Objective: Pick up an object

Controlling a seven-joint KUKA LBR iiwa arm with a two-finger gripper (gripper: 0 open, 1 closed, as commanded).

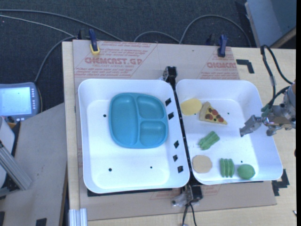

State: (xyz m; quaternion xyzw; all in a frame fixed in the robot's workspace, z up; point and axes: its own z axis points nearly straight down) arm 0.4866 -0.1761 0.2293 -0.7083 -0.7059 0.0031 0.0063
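The two-finger gripper (256,125) hangs over the right white bin (263,147) at its three o'clock edge; whether it is spread, I cannot tell, and nothing sits in it. At its nine o'clock lies the green ridged plastic vegetable (208,140), long axis pointing toward two o'clock.

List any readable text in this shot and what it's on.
"CHEMCAST GP": red print on the brown board behind the left bin; it repeats, fainter, on the board behind the right bin.
Smaller red lines around each logo: too blurred to read.
Handheld screen at the far left: lit, unreadable.
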